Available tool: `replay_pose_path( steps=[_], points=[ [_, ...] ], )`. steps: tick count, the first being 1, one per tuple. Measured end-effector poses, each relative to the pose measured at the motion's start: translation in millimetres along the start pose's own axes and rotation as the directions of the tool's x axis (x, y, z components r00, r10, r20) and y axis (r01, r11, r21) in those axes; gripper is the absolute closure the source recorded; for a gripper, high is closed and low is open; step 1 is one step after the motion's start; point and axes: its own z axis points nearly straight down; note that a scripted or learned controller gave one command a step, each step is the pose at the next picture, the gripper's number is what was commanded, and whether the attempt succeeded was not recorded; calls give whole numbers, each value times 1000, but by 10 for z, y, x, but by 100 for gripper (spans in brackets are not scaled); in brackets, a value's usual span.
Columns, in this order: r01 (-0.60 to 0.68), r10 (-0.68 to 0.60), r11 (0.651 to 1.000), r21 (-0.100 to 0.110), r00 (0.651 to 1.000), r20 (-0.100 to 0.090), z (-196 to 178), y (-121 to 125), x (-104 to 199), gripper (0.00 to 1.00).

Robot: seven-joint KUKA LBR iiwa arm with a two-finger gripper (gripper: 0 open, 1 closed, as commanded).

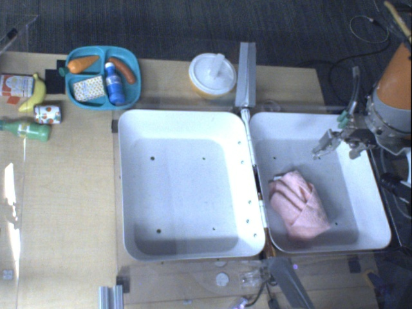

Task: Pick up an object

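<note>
Two shallow white bins sit side by side on the wooden bench, the left bin bare inside and the right bin holding a crumpled pink cloth toward its near left corner, close to the divider between the bins. From the right edge reaches the arm, its orange band showing above the grey wrist, and the gripper hangs over the far right part of the right bin, well apart from the cloth. Its two fingers stand spread with nothing between them, one finger pointing left toward the bin's middle. Behind the bins, a round white lidded container with a yellow base rests beside a grey upright bracket. Farther left, a blue divided tray carries a toy carrot, a blue bottle and other small play food. Just beside the tray lie a yellow banana, a small can and a green bottle.
</note>
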Motion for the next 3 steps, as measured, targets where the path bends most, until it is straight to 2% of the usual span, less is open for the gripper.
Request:
replay_pose_path(
  steps=[1,2,3],
  points=[
    [5,-5,1000,-3,1000,0,-103,16,20,100],
    [5,-5,1000,-3,1000,0,-103,15,19,0],
    [112,-112,994,0,994,0,1583,-141,-225,0]
  ],
)
